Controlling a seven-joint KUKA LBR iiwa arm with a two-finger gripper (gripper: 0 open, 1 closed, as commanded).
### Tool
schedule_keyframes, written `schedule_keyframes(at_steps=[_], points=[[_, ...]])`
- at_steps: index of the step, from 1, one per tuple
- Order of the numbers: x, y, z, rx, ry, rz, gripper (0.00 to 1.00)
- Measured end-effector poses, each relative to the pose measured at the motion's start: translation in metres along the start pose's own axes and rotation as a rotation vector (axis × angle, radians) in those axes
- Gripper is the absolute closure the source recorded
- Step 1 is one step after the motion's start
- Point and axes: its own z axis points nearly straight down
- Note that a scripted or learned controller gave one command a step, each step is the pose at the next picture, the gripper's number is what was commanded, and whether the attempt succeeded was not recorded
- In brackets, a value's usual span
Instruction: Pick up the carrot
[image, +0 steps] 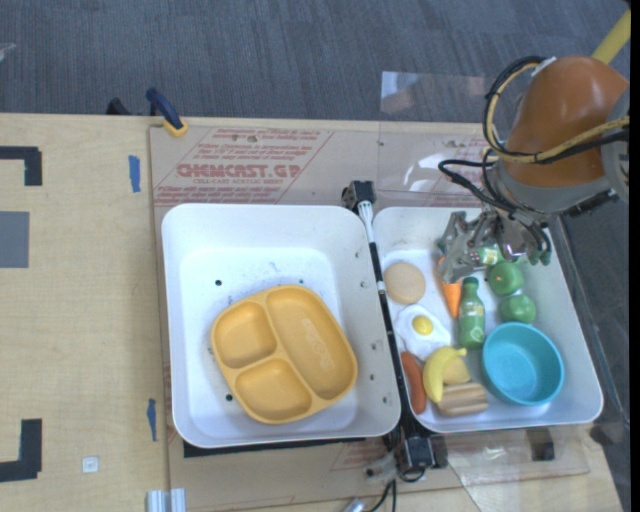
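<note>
Though jaws' state is unclear, the carrot (452, 297) shows orange, tapered, partly hidden.

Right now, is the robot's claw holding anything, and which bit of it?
It cannot be told. The gripper hangs over the right bin, near an orange carrot and a green bottle, with nothing visibly between its fingers.

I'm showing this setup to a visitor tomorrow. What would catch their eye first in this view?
Probably the yellow divided tray, alone in the left bin. Next, the crowded right bin: a blue bowl, a green bottle, a fried egg, a banana and a carrot. The arm's hand hangs over that bin's far end, near the carrot.
</note>
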Motion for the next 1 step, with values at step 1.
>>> schedule_keyframes(at_steps=[1], points=[[-0.0008, 0.0053, 0.0002, -0.004, 0.0, -0.007, 0.0]])
